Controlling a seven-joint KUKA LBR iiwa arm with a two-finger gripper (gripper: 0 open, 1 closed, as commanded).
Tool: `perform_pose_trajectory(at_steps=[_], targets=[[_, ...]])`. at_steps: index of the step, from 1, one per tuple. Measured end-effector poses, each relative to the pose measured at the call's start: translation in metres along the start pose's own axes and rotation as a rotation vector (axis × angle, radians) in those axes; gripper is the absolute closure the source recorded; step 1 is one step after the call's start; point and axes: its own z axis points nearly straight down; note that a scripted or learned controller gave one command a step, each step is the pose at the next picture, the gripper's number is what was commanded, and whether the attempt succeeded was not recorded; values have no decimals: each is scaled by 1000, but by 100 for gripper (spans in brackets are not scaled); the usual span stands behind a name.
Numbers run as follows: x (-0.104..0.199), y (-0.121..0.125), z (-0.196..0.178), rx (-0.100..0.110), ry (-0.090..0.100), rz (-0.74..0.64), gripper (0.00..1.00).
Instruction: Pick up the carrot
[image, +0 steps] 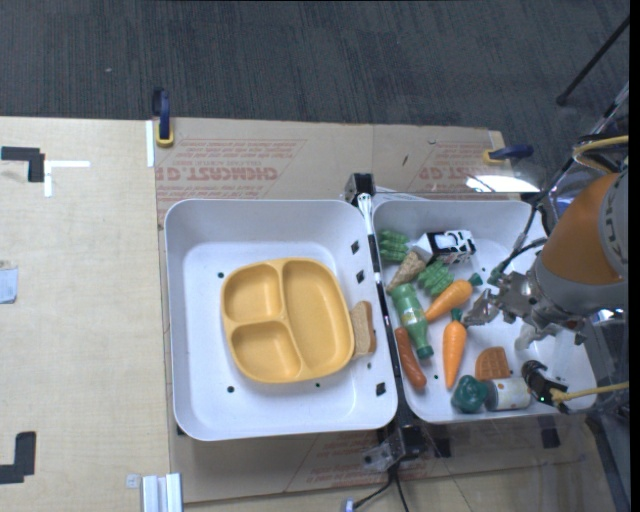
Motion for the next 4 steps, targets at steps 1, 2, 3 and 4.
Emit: perform_pose_trajectory(at_steps=[1, 2, 3, 4], targets=[[42, -63, 0, 2, 0, 75, 0], [70, 37, 0, 2, -2, 93, 0], [70, 36, -8, 5, -6, 85, 100], [70, 36, -8, 6, -6, 86, 0]])
